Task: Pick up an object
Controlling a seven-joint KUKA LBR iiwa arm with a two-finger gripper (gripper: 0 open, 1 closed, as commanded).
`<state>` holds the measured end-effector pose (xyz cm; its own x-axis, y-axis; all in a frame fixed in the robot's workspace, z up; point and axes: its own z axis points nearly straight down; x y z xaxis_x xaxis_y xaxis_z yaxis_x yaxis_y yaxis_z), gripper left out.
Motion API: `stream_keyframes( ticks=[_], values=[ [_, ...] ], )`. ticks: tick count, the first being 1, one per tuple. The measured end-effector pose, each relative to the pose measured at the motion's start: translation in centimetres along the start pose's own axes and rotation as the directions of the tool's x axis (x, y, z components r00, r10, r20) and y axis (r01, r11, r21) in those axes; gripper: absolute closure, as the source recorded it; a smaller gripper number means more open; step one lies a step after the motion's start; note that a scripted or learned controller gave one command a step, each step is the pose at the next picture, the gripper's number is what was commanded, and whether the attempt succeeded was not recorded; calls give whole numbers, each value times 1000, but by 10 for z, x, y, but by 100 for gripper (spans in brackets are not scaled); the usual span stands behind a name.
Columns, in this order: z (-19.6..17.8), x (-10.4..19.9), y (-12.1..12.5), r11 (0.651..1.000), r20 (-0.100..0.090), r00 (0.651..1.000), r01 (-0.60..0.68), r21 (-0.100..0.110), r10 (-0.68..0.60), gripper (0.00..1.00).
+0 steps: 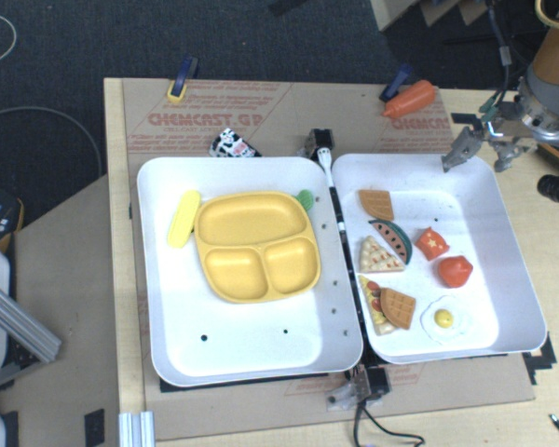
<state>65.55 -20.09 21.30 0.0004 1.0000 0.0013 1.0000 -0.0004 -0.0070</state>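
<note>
Fingers spread and gripping nothing, the grey two-finger gripper [482, 147] hangs at the far rim of the right shallow white bin [503, 250], apparently poised above the pickable toy food. The left shallow white bin [168, 333] carries a yellow three-compartment plastic tray [257, 244] and, beside it, a yellow corn-like stick [183, 218]. Right-bin candidates: a watermelon slice [392, 237], a fried egg [442, 319], a red tomato-like piece [455, 271], lying apart, likely easiest to grasp.

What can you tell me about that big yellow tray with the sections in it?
The yellow tray looks like smooth moulded plastic with rounded corners, split into one long compartment and two smaller ones. It lies flat, slightly turned, in the left white bin. A yellow corn-like piece rests along its left edge, and something green peeks out at its upper right corner.
</note>
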Motion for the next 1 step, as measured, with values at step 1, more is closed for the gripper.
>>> stream_keyframes(
  ticks=[1],
  values=[
    [64, 2, 1, 1000, 0, 1000, 1, 0, -1, 0]
  ],
)
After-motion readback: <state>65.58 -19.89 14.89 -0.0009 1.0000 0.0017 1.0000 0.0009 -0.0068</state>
